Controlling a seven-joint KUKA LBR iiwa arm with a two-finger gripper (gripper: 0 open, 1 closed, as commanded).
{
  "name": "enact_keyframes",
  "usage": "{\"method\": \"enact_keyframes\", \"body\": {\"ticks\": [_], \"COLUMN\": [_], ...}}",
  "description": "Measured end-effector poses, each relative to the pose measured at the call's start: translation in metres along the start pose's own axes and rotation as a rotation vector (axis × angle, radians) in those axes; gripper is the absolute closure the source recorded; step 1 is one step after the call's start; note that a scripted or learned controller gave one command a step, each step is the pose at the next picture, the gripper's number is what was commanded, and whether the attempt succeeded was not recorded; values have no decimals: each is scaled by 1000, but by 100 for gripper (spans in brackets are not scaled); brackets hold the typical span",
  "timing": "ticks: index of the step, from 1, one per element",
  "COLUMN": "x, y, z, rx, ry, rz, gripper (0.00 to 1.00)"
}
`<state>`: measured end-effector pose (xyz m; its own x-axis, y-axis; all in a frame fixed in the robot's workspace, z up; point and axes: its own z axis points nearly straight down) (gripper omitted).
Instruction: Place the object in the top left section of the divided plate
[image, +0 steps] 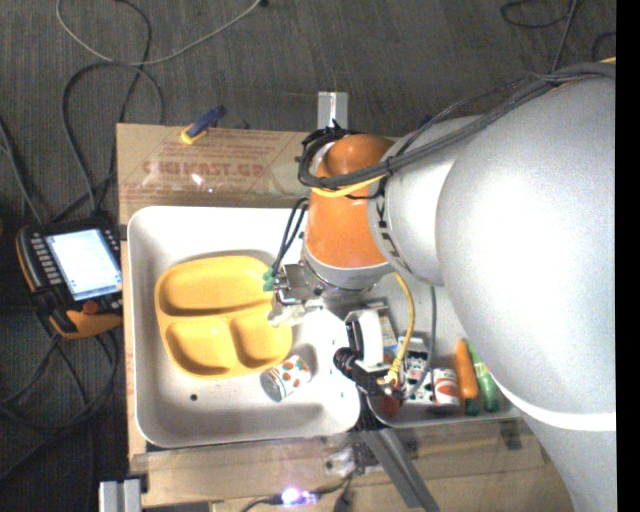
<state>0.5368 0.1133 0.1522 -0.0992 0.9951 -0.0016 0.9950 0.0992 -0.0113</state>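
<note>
Looking down on the desk, we see two shallow white bins side by side. The left bin holds a yellow divided plate with three sections: one long section along its upper side and two smaller ones below it. Just beside the plate's lower right corner, a small white cup with red and dark spots lies tipped on its side on the bin floor, outside the plate and apart from its top left section.

The grey arm with its orange band reaches in from the right and hangs over the plate's right edge. Its hand sits above the seam between the plate's right sections, but the wrist hides it, so we cannot tell how it is set.

The right bin lies mostly under the arm; along its lower edge we see an orange carrot-like item, a green item and small printed packets. On the floor to the left rests a teach pendant with a lit screen.
</note>
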Motion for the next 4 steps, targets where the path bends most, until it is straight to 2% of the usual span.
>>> {"method": "enact_keyframes", "body": {"ticks": [1, 2, 3, 4], "x": [40, 105, 80, 97], "y": [-39, -45, -29, -34], "z": [59, -48, -76, 37], "rx": [-38, -7, -8, -34], "ry": [1, -2, -2, 14], "rz": [5, -57, -4, 195], "gripper": [100, 100, 100, 100]}}
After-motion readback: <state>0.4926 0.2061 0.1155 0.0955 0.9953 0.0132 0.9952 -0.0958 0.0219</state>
